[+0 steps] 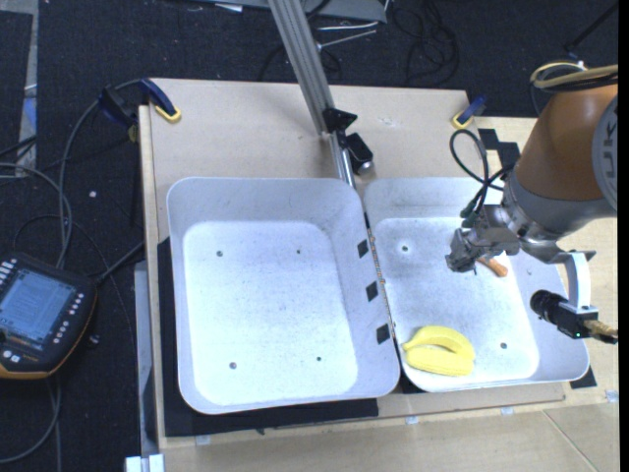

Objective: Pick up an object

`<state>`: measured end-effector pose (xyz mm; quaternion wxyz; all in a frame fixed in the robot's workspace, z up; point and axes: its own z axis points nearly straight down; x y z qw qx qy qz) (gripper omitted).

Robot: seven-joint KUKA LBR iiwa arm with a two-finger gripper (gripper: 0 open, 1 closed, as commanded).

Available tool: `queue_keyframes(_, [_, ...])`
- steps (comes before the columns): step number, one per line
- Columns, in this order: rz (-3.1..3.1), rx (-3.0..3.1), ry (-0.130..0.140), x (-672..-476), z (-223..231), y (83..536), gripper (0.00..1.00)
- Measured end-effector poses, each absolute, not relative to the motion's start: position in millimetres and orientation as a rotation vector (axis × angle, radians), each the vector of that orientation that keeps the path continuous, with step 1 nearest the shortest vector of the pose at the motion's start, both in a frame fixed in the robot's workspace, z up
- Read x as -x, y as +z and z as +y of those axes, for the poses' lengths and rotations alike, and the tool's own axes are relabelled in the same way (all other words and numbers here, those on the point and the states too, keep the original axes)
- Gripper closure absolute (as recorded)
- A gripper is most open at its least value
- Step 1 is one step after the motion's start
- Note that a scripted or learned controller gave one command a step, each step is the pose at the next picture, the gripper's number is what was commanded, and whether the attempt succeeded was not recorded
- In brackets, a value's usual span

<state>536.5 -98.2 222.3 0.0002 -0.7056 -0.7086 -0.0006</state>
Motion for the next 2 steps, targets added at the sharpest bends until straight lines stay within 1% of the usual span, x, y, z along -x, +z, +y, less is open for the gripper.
queue_keyframes(1, [-2.226, 2.216, -0.001, -550.3, -53.8, 219.4, 1.0])
queue_keyframes(2, [-2.227, 2.215, -0.001, -563.9, 6.4, 225.0, 1.0])
